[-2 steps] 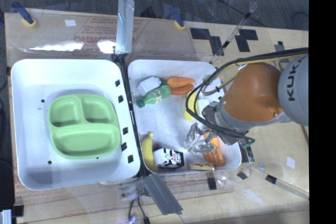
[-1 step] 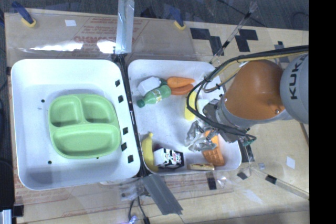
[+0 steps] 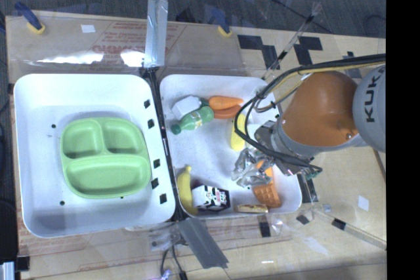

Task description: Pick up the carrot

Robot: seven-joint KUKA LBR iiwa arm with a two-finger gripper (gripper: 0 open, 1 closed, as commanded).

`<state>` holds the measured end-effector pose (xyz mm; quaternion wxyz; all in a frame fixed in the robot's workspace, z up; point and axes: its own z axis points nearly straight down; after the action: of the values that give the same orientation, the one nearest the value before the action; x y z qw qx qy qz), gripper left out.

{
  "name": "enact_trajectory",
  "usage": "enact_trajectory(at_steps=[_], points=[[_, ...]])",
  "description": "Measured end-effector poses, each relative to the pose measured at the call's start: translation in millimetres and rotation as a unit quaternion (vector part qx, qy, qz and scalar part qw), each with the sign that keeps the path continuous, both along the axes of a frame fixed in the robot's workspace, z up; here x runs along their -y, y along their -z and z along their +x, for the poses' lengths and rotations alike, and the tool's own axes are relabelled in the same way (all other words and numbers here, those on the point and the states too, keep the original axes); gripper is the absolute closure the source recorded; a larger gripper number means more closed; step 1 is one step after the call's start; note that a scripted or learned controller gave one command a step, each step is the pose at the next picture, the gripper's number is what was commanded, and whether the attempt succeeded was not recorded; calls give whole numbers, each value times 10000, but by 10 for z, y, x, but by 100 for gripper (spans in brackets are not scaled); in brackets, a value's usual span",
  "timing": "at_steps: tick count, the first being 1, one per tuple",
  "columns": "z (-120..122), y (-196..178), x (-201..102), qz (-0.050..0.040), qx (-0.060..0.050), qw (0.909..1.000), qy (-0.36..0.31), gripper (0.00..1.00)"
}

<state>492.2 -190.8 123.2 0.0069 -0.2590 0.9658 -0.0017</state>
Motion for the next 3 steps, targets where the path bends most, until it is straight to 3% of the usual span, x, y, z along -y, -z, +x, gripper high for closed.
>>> enact_trajectory(at_steps=[1,2,3], points=[[117,-325,-280,11,-51,9887,1501,100],[115,-324,-279,10,-53,9887,1501,0],[498,314,183,16,-60,9683,2498,0]])
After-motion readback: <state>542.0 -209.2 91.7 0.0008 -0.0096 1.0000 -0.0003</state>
